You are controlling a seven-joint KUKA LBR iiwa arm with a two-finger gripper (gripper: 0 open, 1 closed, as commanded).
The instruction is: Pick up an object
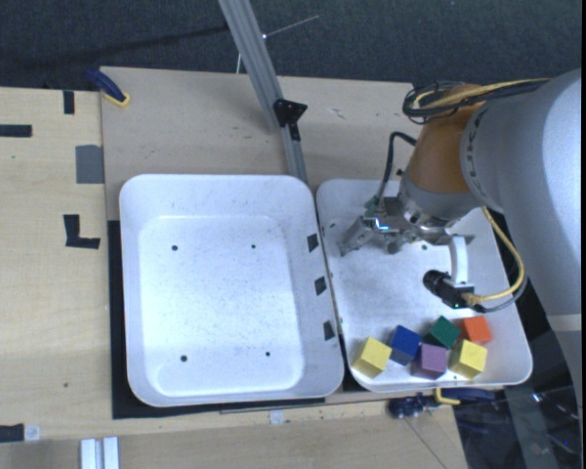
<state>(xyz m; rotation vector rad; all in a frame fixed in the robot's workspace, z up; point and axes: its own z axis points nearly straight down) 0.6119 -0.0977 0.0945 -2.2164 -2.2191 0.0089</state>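
Where claw (356, 239) hovers, blocks (425, 348) well below.

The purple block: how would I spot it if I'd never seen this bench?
Look at the right bin, the one the arm reaches over. Along its near edge sits a cluster of small blocks. The purple block is in the front row, between two yellow ones, with a blue block behind it to the left.

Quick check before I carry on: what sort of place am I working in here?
Most likely a robotics lab test bench, not a home or a factory line. Two shallow white bins sit side by side on a wooden bench, small colored blocks cluster in the right bin, and tape marks dot the bench.
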